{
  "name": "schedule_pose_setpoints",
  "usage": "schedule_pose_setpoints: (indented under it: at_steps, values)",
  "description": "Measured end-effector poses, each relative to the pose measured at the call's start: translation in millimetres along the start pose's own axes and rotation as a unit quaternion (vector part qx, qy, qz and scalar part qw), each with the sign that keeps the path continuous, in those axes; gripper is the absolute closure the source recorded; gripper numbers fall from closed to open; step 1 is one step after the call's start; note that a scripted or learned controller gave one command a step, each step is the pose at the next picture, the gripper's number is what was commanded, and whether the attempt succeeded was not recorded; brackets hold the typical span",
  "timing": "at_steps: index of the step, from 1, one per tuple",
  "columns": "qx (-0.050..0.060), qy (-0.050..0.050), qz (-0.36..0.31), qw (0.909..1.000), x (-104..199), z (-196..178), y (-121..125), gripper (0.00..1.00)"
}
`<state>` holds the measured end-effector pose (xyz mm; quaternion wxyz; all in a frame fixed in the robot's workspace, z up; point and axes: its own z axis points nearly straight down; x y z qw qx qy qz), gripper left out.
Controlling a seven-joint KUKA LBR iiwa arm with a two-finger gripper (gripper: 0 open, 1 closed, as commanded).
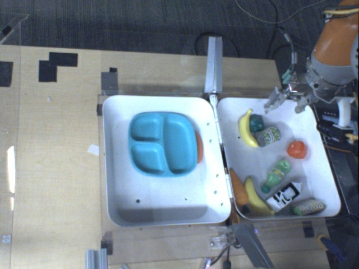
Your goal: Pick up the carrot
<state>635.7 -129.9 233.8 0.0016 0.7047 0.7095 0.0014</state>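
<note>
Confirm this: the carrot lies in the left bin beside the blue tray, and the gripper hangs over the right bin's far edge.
Not quite. The camera view shows the carrot in the right bin, against its left wall, beside a banana, not by the blue tray in the left bin. The gripper does hang over the right bin's far edge.

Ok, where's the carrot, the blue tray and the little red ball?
carrot [239,190]: camera view, on its orange middle, by the right bin's left wall.
blue tray [164,143]: camera view, on its centre ridge.
red ball [297,149]: camera view, on its top.
</note>
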Motion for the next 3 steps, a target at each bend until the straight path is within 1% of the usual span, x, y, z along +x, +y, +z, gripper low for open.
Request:
schedule_pose_setpoints:
  at_steps: [1,2,3]
  values:
    - [0.001,0.0,0.043,0.9991,2.6,90.8,-77.2,0.0]
    - [-0.002,0.001,0.14,0.9901,47.9,141.5,-146.3,0.0]
    - [-0.005,0.002,0.14,0.9901,49.2,130.2,-143.8,1.0]
